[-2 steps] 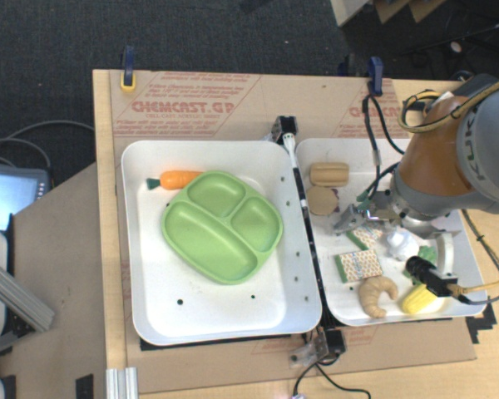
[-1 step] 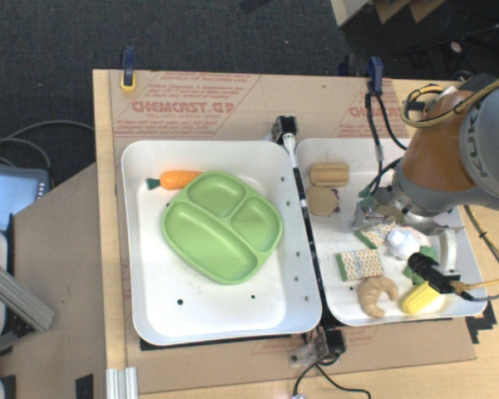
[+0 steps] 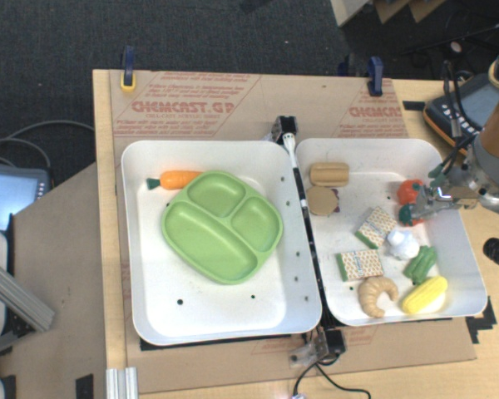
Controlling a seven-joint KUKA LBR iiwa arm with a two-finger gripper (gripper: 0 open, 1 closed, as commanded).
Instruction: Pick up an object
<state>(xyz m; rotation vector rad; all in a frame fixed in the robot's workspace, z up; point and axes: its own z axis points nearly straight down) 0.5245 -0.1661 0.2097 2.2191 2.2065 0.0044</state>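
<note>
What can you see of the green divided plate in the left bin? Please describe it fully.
The green divided plate is light green and looks like smooth plastic, with rounded corners. Raised ridges split it into three compartments: one long one along the lower left and two smaller ones at the upper right. Nothing lies in them. It lies flat, right side up, turned at a slant in the left bin, toward its upper middle. A toy carrot lies against its upper left edge.

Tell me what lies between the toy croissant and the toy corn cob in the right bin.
In the camera view, only bare white bin floor separates the croissant from the yellow corn cob; nothing sits in that narrow gap.
</note>
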